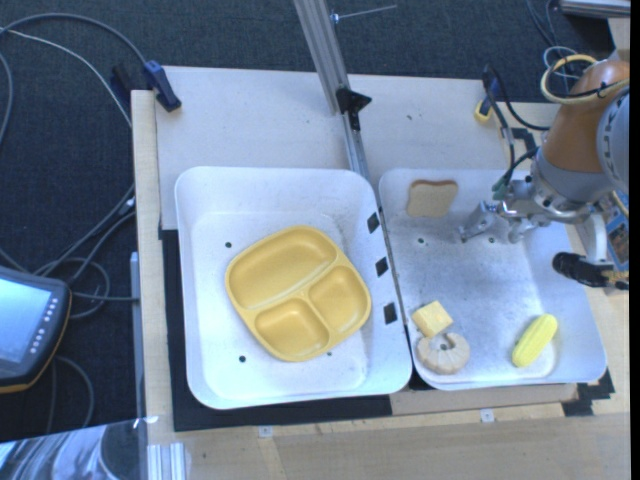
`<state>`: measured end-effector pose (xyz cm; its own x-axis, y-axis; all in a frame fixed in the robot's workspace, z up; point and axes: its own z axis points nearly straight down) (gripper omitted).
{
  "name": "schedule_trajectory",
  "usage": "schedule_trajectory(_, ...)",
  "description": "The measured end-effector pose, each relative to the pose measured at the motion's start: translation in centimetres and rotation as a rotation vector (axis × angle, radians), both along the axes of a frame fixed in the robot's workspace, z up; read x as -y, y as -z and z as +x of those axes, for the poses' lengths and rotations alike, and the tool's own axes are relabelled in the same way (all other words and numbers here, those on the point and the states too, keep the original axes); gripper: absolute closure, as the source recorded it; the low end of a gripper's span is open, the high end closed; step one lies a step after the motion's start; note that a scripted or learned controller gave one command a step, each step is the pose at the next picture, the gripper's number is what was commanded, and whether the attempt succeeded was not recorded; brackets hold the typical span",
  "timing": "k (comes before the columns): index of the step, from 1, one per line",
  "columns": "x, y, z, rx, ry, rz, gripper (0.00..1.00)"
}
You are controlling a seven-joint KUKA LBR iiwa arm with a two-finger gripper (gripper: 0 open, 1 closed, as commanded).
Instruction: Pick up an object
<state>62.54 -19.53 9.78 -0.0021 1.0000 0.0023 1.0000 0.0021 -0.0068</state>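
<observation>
The bench carries 2 white bins side by side. The left bin (pixel 200 218) holds a yellow divided tray (pixel 297 293) with 3 compartments, lying flat near the bin's centre. The right bin (pixel 575 368) holds 4 small objects: a slice of toast (pixel 432 198) at about 11 o'clock in the bin, a yellow cheese wedge (pixel 433 319) at about 7 o'clock, a tan ring-shaped pastry (pixel 443 352) touching the wedge just below it, and a corn cob (pixel 534 340) at about 5 o'clock, tilted and well apart from the rest. The arm comes in from 3 o'clock, its orange band above the wrist, and the gripper (pixel 480 228) hangs over the upper part of the right bin, to the right of the toast and a little lower in the view, apart from it. Nothing shows between its fingers; whether they are spread or closed I cannot tell from this angle.
</observation>
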Motion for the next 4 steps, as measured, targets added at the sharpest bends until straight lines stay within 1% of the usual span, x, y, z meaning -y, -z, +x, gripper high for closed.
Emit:
schedule_trajectory(1,0.0,0.5,0.0,0.004,0.0,-0.002,0.0)
schedule_trajectory(2,0.0,-0.7,0.1,0.007,-0.001,-0.003,1.0)
schedule_trajectory(3,-0.3,-5.8,-0.6,0.013,0.001,-0.003,1.0)
schedule_trajectory(4,0.0,-10.3,-0.7,0.013,0.001,-0.004,1.0)
